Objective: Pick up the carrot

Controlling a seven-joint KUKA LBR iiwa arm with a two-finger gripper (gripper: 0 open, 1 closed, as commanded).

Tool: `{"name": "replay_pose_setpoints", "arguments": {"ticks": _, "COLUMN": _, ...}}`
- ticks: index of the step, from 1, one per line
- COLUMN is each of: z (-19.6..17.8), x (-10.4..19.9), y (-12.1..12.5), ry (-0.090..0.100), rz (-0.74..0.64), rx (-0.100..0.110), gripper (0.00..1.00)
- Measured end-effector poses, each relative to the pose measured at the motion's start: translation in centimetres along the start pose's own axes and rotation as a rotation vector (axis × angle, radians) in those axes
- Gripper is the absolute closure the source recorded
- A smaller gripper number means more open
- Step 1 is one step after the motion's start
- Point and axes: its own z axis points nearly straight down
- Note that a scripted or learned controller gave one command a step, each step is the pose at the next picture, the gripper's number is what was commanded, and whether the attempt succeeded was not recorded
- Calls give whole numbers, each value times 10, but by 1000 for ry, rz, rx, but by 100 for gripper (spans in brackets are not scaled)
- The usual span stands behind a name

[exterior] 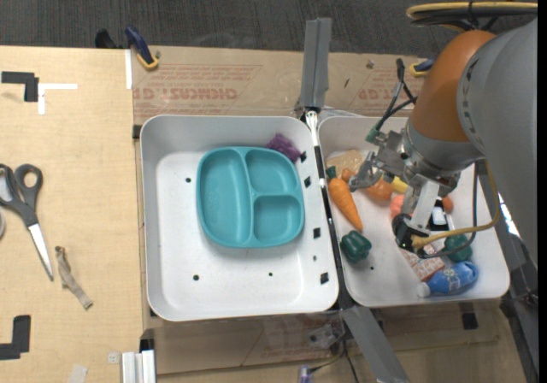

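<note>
Camera view shows me the carrot (344, 201) along the right bin's (376, 289) left wall, with a green toy (355, 244) just nearer. The pincer (367, 173) sits close right; I cannot tell its spread.

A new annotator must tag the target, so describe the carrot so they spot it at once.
Take the white bin on the view's right, not the one with the teal plate. By its left wall lies the carrot, tip toward a dark green lump. It alone is long, tapered and orange.
</note>
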Motion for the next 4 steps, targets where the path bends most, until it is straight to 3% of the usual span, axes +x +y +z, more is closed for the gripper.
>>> {"name": "replay_pose_setpoints", "arguments": {"ticks": 1, "z": 94, "x": -96, "y": 2, "ry": 7, "rz": 185, "rx": -8, "gripper": 0}}
{"name": "replay_pose_setpoints", "arguments": {"ticks": 2, "z": 91, "x": -44, "y": 46, "ry": 8, "rz": 145, "rx": -19, "gripper": 0}}
{"name": "replay_pose_setpoints", "arguments": {"ticks": 3, "z": 92, "x": -57, "y": 24, "ry": 12, "rz": 647, "rx": -15, "gripper": 0}}
{"name": "replay_pose_setpoints", "arguments": {"ticks": 4, "z": 92, "x": -43, "y": 48, "ry": 9, "rz": 669, "rx": -11, "gripper": 0}}
